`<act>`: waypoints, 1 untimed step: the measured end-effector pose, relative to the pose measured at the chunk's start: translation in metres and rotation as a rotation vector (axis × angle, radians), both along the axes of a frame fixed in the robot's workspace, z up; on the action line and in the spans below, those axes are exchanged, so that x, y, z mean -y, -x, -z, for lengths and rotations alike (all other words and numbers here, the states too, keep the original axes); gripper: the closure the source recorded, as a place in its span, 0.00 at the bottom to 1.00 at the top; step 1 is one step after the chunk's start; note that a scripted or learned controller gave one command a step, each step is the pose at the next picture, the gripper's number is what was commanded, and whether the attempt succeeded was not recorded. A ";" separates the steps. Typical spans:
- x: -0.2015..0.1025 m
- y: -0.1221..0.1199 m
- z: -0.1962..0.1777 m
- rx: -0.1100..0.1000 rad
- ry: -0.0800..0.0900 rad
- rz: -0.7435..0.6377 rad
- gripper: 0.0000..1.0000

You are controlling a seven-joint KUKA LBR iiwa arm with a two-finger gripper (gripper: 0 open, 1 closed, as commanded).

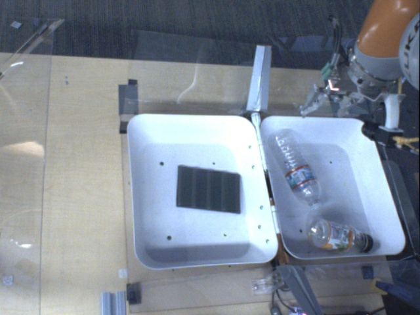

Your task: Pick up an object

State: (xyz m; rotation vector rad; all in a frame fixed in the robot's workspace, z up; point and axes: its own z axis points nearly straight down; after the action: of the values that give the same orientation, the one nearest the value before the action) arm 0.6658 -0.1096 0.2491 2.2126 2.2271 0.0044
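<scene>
The clear bottle (295, 166) is lying lengthwise, below-left of the gripper (328, 90), whose grip state I cannot tell.

End effector (335, 87) above the right bin's (341, 126) far rim. Below it, open bin floor; nearer the camera, a clear bottle (296, 168) and a second bottle (338, 235) obstruct. Left bin (151, 176), beyond the divider (259, 84), holds a flat dark pad (209, 189).
</scene>
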 end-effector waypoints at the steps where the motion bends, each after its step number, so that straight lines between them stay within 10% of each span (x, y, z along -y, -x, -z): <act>1: 0.003 0.013 0.093 0.001 0.001 -0.181 0.00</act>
State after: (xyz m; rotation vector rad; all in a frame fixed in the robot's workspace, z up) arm 0.6523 -0.1129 0.1560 2.0016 2.4176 0.0045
